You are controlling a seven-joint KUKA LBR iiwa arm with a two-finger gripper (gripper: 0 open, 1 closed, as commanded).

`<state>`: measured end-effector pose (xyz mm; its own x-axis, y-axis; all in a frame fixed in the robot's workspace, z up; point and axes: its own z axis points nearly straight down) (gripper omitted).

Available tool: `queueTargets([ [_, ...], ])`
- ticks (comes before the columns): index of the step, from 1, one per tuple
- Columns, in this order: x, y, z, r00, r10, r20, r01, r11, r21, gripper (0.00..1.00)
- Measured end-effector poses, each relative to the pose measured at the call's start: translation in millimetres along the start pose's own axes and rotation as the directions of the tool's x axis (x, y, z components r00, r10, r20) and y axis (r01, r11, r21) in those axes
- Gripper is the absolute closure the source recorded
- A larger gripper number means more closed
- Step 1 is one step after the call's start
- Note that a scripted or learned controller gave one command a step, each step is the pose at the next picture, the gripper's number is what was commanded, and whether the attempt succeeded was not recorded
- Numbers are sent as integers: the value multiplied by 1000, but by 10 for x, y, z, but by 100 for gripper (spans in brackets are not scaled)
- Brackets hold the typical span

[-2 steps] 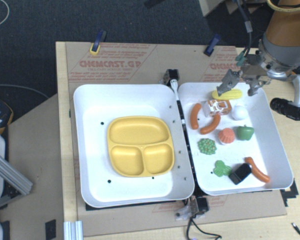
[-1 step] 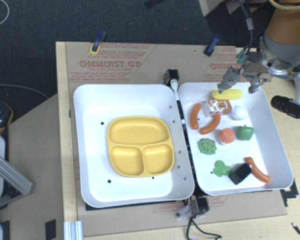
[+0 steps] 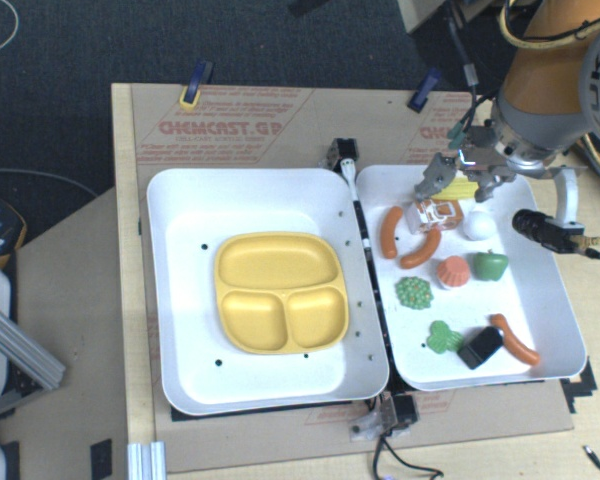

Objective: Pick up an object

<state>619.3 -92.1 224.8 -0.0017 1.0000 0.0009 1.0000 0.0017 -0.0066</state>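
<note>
The right bin [image 3: 555, 298] holds several toy foods. My gripper [image 3: 463, 179] hangs over its far edge, fingers spread wide apart. A small yellow piece [image 3: 461, 187] lies between the fingers, and I cannot tell if they touch it. Just in front lie an orange-and-white item [image 3: 438, 211] and a white egg [image 3: 477, 226]. Two orange sausages [image 3: 390, 230] [image 3: 422, 249] lie left of those. Nearer the camera are a red-orange fruit [image 3: 454, 271] and a green pepper [image 3: 491, 264].
A green pea cluster [image 3: 413, 292], broccoli [image 3: 441, 337], a black block [image 3: 480, 347] and another orange sausage [image 3: 516, 338] fill the right bin's front. The left bin [image 3: 180, 268] holds a yellow divided plate [image 3: 280, 290]. Clamps and cables sit along the bench's far edge.
</note>
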Motion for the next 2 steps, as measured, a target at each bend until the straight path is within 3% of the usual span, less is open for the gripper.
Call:
queueTargets([
  [2,-3,8,1060,1000,1,0,-1,1000,1,0],
])
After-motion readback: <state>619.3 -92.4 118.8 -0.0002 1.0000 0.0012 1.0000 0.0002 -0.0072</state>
